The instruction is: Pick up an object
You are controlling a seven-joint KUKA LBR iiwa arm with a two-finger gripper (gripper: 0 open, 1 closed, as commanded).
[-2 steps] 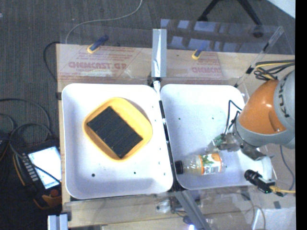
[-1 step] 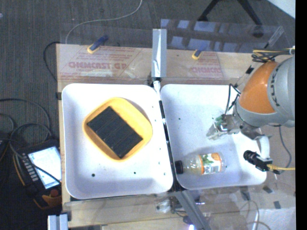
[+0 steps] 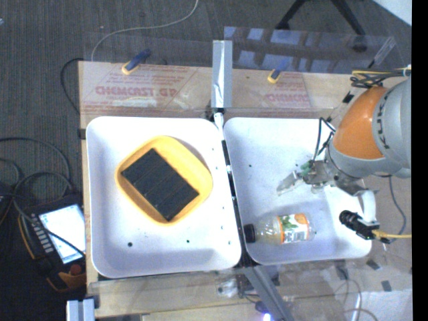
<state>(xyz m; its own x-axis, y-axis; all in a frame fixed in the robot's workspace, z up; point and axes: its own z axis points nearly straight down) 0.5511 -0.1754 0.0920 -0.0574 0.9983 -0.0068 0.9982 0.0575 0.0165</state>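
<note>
One bottle (image 3: 281,229), one yellow dish (image 3: 164,179)

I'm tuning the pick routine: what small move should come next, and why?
Probably shift the hand toward the camera and lower it over the bottle. The bottle lies on its side in the right bin near the front wall, and the hand sits above bare bin floor behind it, with nothing seen between its fingers.

Wooden bench (image 3: 170,89) with two white bins, left (image 3: 100,179) and right (image 3: 267,146), side by side.
</note>
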